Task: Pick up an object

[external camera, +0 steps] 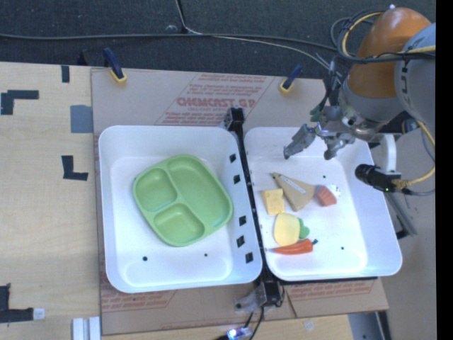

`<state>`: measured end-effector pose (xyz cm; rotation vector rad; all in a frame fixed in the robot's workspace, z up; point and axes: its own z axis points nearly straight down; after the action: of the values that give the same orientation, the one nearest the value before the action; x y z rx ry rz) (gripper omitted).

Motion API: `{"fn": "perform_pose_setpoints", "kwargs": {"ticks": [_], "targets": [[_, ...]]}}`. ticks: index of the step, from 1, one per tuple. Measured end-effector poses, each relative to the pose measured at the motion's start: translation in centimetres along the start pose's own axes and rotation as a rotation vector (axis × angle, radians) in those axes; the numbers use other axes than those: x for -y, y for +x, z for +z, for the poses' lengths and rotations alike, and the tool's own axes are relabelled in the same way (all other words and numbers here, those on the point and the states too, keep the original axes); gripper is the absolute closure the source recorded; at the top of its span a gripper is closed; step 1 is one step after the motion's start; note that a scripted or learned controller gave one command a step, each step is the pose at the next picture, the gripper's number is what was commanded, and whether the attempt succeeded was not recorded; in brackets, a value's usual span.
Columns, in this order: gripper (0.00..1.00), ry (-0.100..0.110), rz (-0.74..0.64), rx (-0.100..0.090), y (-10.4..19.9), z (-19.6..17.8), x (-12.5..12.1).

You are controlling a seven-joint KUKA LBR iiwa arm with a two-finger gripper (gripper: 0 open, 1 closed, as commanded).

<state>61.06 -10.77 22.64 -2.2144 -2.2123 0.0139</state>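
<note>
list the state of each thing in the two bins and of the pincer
pincer: open, holding nothing, raised over the right bin's far end
green divided tray: lying flat in the left bin, its compartments bare
tan wedge: lying flat in the right bin
yellow block: lying beside the wedge
reddish piece: lying right of the wedge
yellow round piece: lying above the chili
red chili: lying on its side
</note>
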Motion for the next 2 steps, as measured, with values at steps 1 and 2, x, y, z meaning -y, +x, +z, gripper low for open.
{"fn": "perform_pose_setpoints", "kwargs": {"ticks": [1, 2], "targets": [[0.00, -0.013, -0.003, 0.002, 0.0, -0.7, -0.2], [0.00, -0.007, -0.002, 0.002, 0.6, 5.7, -0.2]]}}
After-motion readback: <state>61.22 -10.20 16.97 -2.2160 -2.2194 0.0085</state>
